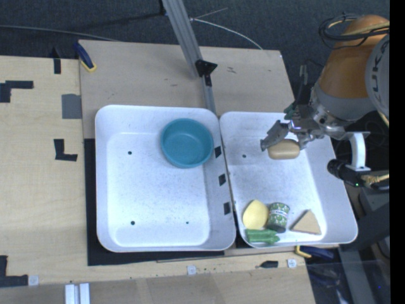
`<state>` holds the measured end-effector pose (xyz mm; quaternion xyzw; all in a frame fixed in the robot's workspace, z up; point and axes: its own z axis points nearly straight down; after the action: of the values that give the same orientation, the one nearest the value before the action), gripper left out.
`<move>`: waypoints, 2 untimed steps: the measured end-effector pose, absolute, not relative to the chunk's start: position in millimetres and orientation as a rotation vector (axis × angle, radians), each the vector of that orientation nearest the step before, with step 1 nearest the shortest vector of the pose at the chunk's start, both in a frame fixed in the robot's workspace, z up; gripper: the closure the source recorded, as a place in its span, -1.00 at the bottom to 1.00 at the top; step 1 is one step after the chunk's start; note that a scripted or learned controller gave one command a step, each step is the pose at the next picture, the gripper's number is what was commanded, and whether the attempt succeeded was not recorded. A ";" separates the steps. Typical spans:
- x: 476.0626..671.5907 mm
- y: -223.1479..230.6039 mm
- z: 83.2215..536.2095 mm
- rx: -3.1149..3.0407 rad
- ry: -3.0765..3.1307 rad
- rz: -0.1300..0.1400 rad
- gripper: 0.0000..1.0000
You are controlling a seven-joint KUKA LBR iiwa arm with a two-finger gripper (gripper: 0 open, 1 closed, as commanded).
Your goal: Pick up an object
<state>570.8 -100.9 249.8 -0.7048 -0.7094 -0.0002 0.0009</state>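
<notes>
My gripper (284, 142) is over the upper part of the right bin (329, 189), reaching in from the right. A tan oval roll (283, 150) sits between its two dark fingers, one on each side, and they are shut on it. At the front of the same bin lie a yellow lemon-like object (255, 214), a small dark green can (278, 216), a green pepper-like piece (262, 236) and a tan wedge (307, 223).
A blue bowl (186, 142) rests in the back of the left bin (126, 201). A grey metal pole (183, 27) slants down to the divider between the bins. The arm's orange wrist (351, 62) looms over the right bin's far right corner.
</notes>
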 end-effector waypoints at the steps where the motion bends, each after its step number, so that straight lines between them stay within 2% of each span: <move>1: 583.6 -56.5 237.5 -2.213 -2.226 0.002 1.00; 2: 598.6 -10.6 225.6 -2.213 -2.227 0.002 1.00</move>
<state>598.6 -10.6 225.6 -0.7050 -0.7092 0.0007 0.0009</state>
